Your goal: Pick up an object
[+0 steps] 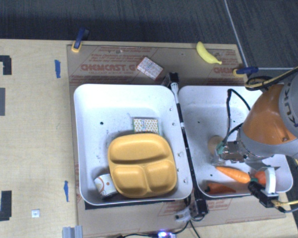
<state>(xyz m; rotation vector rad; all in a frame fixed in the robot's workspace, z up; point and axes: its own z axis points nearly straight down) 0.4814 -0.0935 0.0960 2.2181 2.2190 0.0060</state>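
Down at the near edge, an orange carrot (pixel 232 174) lies in the right bin (pixel 198 113), a second reddish one (pixel 219 187) just beside it toward six o'clock. Right over them hangs the gripper (pixel 231 152), at about four o'clock in the scene, and I honestly cannot tell how its fingers stand. Over at nine o'clock, the left bin (pixel 89 128) carries a yellow divided tray (pixel 141 163), a small patterned box (pixel 145 125) and a little ball (pixel 104 183). Up at twelve, a banana (pixel 207 53) sits on the tabletop (pixel 25 133).
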